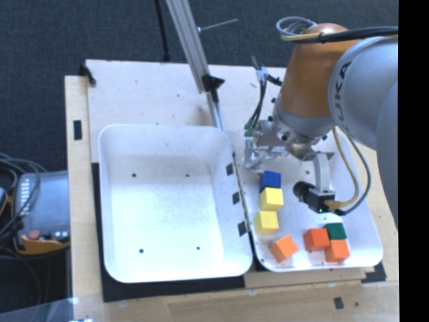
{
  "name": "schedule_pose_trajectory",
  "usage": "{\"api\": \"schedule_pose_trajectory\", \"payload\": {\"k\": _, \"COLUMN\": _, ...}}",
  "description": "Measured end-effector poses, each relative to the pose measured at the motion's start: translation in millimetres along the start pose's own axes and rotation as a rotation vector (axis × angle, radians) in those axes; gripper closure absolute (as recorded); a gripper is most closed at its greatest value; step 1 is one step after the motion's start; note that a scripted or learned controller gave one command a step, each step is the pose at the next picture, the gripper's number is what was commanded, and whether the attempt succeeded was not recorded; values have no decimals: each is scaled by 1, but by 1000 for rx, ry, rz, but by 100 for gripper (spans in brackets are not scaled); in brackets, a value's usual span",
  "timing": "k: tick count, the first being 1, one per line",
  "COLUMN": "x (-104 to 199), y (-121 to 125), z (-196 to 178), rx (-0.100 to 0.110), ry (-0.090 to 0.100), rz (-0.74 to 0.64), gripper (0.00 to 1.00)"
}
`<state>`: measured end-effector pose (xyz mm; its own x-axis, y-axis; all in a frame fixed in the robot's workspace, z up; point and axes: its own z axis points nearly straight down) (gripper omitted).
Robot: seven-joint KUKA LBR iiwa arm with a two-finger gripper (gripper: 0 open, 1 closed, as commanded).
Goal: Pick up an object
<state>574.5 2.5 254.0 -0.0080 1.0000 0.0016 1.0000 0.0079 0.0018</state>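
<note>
Nearest you in the right bin point(367, 245), orange blocks point(283, 247) and a green block point(335, 231) lie along its 6 o'clock edge, with two yellow blocks point(271, 198) and a blue block point(271, 179) stacked toward 12 o'clock. Your tool point(258, 149) hangs just above the blue block at the bin's far-left end; you cannot tell how it stands. The left bin point(110, 146) sits at 9 o'clock on the surface point(134, 86).

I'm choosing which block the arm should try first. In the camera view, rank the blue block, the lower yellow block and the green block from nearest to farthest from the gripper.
From the gripper:
1. Blue block, just below it.
2. Lower yellow block, further down the same column.
3. Green block, off toward the bin's right corner.
</note>
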Motion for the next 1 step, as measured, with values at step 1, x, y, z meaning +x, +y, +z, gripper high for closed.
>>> {"api": "schedule_pose_trajectory", "payload": {"k": 1, "x": 46, "y": 10, "z": 11, "rx": 0, "ry": -2, "rz": 2, "gripper": 100}}
